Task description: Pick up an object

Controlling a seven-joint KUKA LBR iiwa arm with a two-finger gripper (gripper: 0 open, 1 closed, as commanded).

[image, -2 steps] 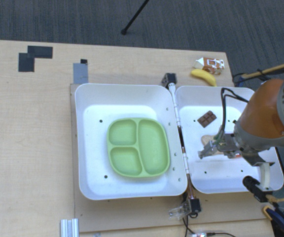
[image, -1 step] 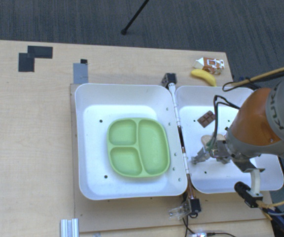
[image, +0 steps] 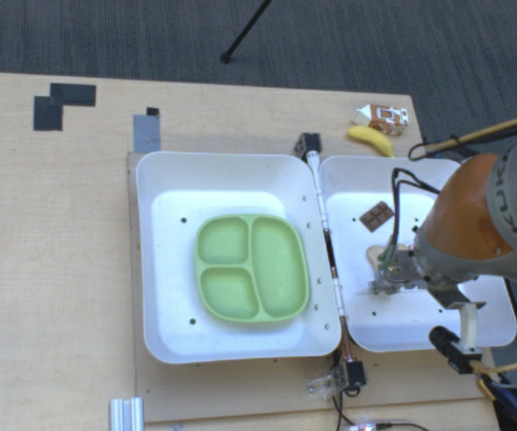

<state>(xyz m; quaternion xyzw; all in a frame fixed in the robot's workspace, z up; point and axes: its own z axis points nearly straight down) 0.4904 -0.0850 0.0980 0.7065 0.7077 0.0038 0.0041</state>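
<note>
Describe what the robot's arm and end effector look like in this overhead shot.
The arm is a thick, rounded body, grey at the upper link with a broad orange band above the wrist. Thin black cables loop off it over the right bin. The end effector is a small grey metal assembly, too blurred for finer detail.

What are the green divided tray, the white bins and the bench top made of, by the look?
Pale green three-compartment tray: likely moulded plastic, smooth with a soft sheen and rounded edges. Shallow white bins: probably thin formed plastic, glossy, with rounded corners and glare on the floor. Light tan bench top: looks like plywood or wood laminate, matt; faint grain, hard to confirm.
</note>
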